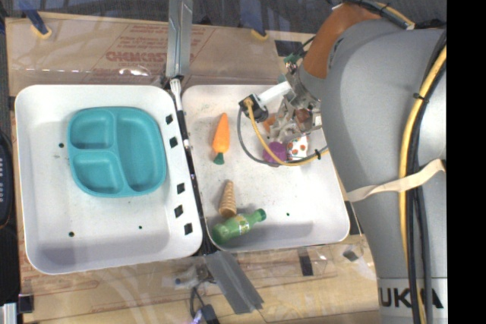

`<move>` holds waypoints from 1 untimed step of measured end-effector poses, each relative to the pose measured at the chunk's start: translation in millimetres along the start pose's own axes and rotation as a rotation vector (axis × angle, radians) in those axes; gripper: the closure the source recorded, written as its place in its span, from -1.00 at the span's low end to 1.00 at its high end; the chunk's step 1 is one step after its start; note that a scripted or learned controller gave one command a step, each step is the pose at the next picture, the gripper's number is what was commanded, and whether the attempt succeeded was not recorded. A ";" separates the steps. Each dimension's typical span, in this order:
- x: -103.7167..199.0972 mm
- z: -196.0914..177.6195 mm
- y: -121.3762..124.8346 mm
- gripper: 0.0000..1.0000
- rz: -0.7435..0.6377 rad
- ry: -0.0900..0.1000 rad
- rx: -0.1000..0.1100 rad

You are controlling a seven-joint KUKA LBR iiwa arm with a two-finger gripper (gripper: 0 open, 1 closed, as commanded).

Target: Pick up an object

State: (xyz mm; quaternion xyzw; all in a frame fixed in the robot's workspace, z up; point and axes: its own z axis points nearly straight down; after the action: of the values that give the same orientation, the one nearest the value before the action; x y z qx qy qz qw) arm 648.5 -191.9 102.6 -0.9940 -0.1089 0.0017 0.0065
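Note:
In the right bin (311, 228) lie an orange carrot (220, 135), a tan ice-cream cone (227, 197) and a green bottle (237, 224) on its side near the front wall. My gripper (284, 136) is low over the bin's right part, with cables looping around it. Directly under and in front of it sits a purple object (274, 154), partly hidden by the gripper. Beside that, to the right, is a small white piece with red marks (299, 148). I cannot see whether anything is held.
The left bin (38, 239) holds a teal divided plate (117, 150). A black clip-studded divider (184, 171) runs between the bins. The grey arm (380, 110) covers the right bin's right edge.

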 end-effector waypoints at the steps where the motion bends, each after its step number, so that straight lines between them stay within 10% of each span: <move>1: 1.9 5.9 7.2 1.00 0.000 0.005 0.003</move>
State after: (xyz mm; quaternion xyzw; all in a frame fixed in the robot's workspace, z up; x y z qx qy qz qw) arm 651.9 -198.4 96.6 -0.9940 -0.1087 -0.0004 0.0084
